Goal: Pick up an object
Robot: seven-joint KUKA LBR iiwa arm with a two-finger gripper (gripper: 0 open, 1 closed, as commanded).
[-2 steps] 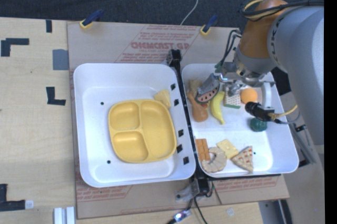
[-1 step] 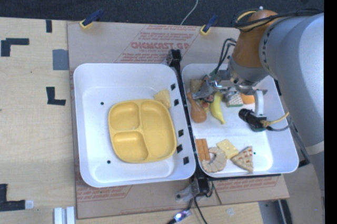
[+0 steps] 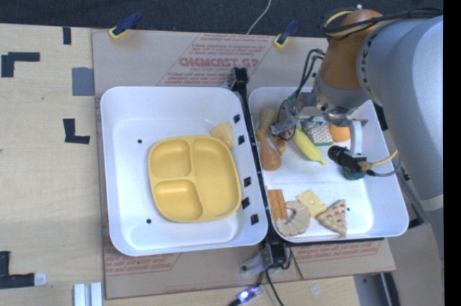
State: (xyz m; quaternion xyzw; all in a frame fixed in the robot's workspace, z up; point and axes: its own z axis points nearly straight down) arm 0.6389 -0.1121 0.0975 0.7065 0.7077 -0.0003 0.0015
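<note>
Yellow toy banana [image 3: 307,146] lies tilted in the right bin [image 3: 382,222], upper middle, just below the claw [image 3: 292,116]. Claw sits low over that bin's upper left part, wires and dark bits around it; can't tell how far apart it's set, or whether anything's between its tips. Left of the banana, a brown hot-dog-like piece [image 3: 269,153] runs along the bin's left wall, w/ a pale stick-shaped item [image 3: 268,117] above it. Right of the banana: small orange piece [image 3: 339,133] and a dark green round thing [image 3: 351,166], near each other. Along the bin's front: orange-brown wafer strip [image 3: 276,204], a pale ring-shaped piece [image 3: 292,219], a yellow cheese wedge [image 3: 311,201], a pizza slice [image 3: 333,216], all close together. Left bin [image 3: 122,117] holds a yellow divided plate [image 3: 194,177], three compartments, plus a pale yellow chunk [image 3: 223,132] touching its upper right rim. Grey arm [image 3: 410,103] w/ orange band comes in from the right. Both bins sit on a cardboard sheet [image 3: 209,60] on the counter [image 3: 43,153].
</note>
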